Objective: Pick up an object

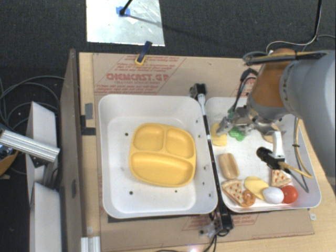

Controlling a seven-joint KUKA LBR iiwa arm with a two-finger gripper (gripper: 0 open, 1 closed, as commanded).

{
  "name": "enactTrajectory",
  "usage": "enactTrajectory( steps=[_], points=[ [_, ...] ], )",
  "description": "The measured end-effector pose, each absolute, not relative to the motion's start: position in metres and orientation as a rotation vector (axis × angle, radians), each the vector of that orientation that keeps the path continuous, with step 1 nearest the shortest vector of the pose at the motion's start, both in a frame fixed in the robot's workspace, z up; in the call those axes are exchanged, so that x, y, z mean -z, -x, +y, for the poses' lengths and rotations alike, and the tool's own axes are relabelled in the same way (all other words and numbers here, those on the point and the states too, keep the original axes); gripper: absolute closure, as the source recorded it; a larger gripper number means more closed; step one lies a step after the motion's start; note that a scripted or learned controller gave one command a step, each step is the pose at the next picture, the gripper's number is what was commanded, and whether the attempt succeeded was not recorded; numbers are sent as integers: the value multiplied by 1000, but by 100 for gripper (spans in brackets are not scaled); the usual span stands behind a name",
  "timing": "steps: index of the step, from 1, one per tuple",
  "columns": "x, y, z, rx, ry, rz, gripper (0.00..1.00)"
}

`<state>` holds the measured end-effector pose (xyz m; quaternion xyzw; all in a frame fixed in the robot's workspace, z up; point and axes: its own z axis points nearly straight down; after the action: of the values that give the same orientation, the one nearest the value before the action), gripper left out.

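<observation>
The green piece sits just right of the frame's centre, in the upper left part of the right bin. My gripper is right over it, close enough that they overlap in my view, and I cannot tell whether they touch. From this angle I also cannot tell whether the claw is apart or together, and I see nothing clearly held in it.

Just left of the green piece, against the bin's left wall, lies a pale yellow chunk. Below it is a tan bun. Along the bin's lower edge I read, left to right, a pizza slice, a yellow lump, a white egg and a red tomato, with a second pizza slice just above the tomato.

The arm comes in from the upper right. In the left bin, at the middle of the frame, lies a yellow divided plate.
</observation>
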<state>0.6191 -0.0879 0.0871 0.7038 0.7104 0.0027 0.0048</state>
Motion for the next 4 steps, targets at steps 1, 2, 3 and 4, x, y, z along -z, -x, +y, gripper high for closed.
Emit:
enactTrajectory(
  steps=[1,2,3,4],
  points=[
    [-86,-654,-83,-8,-2211,2224,0],
    [-85,-653,-91,-3,-2219,2220,0],
    [-86,-658,-126,-3,-2220,2218,0],
    [-86,-669,-153,-2,-2222,2222,0]
  ],
)
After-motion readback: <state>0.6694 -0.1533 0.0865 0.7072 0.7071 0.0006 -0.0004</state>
